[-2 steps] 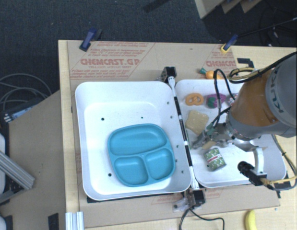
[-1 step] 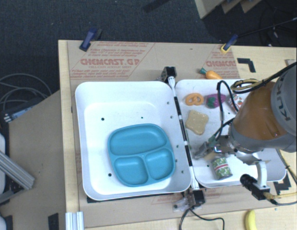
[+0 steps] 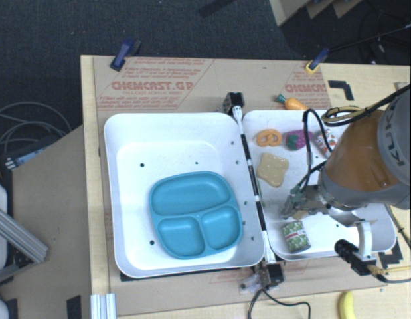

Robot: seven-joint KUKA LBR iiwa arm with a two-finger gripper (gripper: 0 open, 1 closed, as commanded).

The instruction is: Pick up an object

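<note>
My gripper (image 3: 295, 205) is down inside the right bin (image 3: 384, 239), near its left side, hanging from the grey and orange arm (image 3: 361, 161) that comes in from the right. Just below it lies a small green and white packet (image 3: 295, 235). Just above it lies a tan slice of bread (image 3: 273, 169). Farther back in the same bin are an orange pretzel (image 3: 268, 137) and a purple and green bunch of grapes (image 3: 297, 140). Nothing is visibly held in the gripper.
The left bin (image 3: 125, 138) holds a blue divided plate (image 3: 195, 212). A small orange carrot (image 3: 293, 102) lies on the board behind the right bin. Black cables (image 3: 315, 128) loop over the right bin's back. A yellow item (image 3: 346, 306) sits at the bench's front edge.
</note>
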